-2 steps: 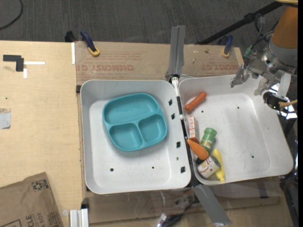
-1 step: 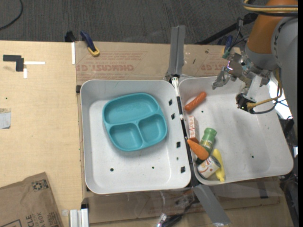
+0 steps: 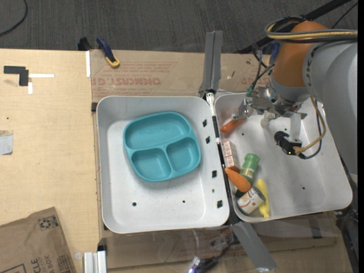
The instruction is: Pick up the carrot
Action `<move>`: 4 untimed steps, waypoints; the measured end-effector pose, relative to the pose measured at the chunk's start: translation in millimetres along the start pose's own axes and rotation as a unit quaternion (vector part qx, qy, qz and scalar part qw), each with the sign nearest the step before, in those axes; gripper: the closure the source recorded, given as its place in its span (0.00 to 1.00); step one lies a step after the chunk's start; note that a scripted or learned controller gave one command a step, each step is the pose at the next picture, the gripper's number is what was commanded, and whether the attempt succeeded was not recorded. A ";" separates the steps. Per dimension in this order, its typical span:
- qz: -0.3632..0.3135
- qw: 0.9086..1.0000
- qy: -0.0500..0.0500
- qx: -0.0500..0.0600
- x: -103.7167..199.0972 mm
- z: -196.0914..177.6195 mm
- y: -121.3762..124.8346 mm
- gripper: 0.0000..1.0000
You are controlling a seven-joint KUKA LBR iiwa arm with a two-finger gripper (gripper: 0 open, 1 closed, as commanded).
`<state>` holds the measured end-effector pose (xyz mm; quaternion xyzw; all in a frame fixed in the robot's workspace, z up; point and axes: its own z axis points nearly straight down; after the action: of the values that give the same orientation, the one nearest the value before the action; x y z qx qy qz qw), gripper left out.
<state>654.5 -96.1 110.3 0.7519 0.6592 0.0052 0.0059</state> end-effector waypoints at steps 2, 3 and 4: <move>0.082 0.997 0.001 -0.009 -5.4 -7.0 -5.7 1.00; 0.324 0.946 -0.004 0.009 65.0 -81.3 -61.6 1.00; 0.252 0.968 -0.003 0.010 107.2 -82.2 -133.4 1.00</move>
<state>535.1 27.7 190.4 0.8940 0.4481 -0.0026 -0.0009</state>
